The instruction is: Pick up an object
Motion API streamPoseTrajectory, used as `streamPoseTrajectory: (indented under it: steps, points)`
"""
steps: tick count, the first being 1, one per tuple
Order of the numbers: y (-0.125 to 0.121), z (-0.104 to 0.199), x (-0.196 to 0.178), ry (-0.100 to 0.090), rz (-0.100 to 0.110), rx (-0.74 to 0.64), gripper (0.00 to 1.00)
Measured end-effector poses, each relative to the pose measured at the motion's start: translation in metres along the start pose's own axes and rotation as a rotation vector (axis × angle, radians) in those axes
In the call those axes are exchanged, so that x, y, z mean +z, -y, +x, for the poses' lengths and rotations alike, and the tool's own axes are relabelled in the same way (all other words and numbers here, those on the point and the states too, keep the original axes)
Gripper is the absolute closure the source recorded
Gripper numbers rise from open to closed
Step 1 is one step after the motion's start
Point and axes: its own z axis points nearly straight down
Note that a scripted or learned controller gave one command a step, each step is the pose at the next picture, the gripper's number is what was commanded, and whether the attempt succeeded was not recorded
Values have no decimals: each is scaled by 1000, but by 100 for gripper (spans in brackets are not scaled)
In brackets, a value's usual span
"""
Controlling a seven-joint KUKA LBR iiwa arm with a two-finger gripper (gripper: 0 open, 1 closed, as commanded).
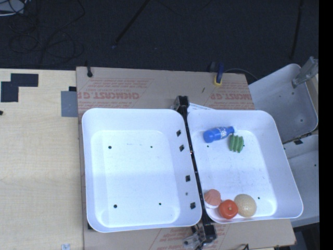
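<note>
Blue plastic bottle lies on its side in the right bin, toward the far wall, long axis running roughly left to right with a slight upward tilt at its right end. Likeliest pick, judging by how apart it sits. Just right of the bottle, near but not touching: a small green ribbed item. Well toward the near wall from the bottle, a cluster of three: pinkish disc, red-orange round thing, pale tan ball, packed close, the red one touching its neighbours. Left of the bottle across the divider, the left bin. Both bins rest on brown cardboard over the tabletop.

Pincer state: cannot tell; nothing in the bins is gripped. Approach would come from the bottle's right, so a grasp across its short axis looks workable.
</note>
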Motion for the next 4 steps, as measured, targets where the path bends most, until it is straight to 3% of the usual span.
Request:
streamPoseTrajectory:
  steps: [4]
  points:
    - [-38,0,-77,0,0,1,0]
